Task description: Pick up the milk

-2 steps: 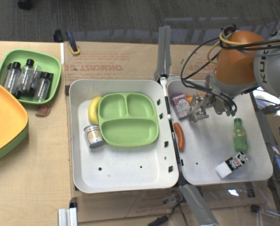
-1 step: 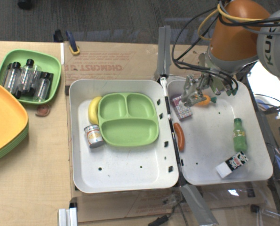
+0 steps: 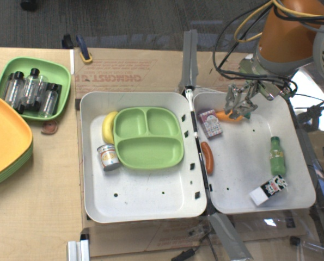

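The gripper (image 3: 240, 106) hangs over the far corner of the right bin (image 3: 300, 200), just above an orange carrot-shaped piece (image 3: 227, 115), and I cannot tell if it is open or closed from this angle. The milk (image 3: 268, 190), a small boxy carton with cow-spot print, lies on its side at the near edge, well apart from the gripper, just beside a slim green bottle (image 3: 276, 155). The risk I see: 1 smooth, flat-lying carton could skid on the slick white plastic, or a descent could clip that rounded bottle, while the red sausage (image 3: 207, 156) and pink patterned packet (image 3: 210, 123) sit nearer the 2 bins' shared wall.
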Action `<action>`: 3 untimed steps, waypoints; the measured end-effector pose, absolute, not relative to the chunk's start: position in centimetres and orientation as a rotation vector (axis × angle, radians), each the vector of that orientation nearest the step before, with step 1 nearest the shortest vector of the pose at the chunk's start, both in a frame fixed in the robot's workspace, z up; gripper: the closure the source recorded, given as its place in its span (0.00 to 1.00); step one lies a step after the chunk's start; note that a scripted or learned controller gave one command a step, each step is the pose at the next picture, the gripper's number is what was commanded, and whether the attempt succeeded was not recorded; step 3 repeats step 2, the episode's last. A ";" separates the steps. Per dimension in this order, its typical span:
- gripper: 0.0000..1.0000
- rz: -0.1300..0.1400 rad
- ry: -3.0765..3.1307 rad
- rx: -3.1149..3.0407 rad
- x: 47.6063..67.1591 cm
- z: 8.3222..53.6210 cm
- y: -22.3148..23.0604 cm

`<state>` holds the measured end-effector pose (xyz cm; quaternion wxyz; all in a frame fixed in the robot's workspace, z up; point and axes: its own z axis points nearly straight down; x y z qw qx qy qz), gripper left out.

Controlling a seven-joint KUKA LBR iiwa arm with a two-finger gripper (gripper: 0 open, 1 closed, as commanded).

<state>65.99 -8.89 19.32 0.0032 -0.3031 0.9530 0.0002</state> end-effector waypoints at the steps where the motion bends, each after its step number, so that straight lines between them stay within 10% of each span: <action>1: 1.00 0.001 2.969 -1.010 66.0 16.2 -11.9; 3: 1.00 -0.001 2.808 -1.392 66.0 14.5 -17.1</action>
